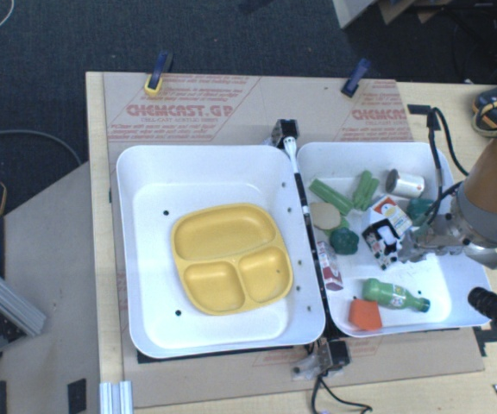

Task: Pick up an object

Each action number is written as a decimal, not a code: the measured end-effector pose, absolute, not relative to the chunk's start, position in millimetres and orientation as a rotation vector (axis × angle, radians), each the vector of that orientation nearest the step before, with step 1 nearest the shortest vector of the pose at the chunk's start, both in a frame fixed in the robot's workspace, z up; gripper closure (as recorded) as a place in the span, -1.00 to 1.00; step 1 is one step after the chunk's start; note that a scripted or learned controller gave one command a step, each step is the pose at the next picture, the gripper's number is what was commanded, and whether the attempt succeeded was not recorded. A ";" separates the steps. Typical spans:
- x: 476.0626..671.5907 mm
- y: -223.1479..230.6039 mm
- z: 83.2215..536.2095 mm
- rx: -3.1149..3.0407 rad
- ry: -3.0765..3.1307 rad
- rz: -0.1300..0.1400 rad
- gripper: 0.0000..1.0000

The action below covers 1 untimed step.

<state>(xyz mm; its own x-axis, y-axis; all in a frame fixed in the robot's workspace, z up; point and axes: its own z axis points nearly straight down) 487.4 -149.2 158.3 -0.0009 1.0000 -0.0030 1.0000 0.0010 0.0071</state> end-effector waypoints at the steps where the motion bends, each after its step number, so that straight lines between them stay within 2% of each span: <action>1: 485.8 -149.6 221.9 2.214 2.218 0.006 1.00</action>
